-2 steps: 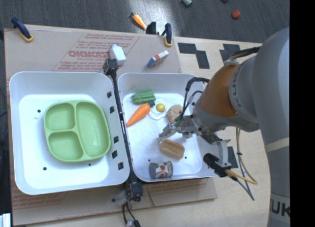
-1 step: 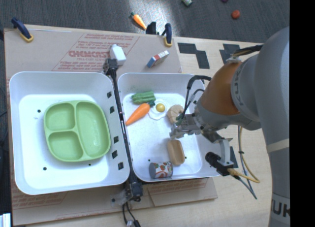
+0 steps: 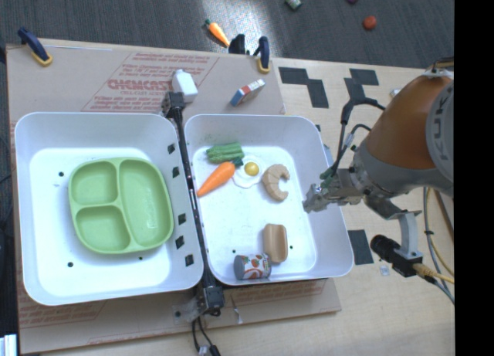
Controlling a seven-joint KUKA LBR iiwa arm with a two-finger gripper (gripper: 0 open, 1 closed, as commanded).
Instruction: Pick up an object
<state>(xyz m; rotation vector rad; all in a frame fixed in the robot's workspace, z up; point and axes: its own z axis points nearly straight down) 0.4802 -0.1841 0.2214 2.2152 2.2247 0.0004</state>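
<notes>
Croissant (image 3: 275, 181) in right bin (image 3: 231, 266), curved, long axis roughly up-down in the camera view, hollow facing right. Fried egg (image 3: 247, 174) just left of it, carrot (image 3: 215, 178) and green beans (image 3: 225, 152) farther left; bread roll (image 3: 275, 242) and small can (image 3: 252, 267) nearer the front wall. Gripper (image 3: 315, 200) just right of croissant, over the bin's right edge, nothing visibly held; open or closed — could not tell. Left bin held green divided plate (image 3: 120, 204).
</notes>
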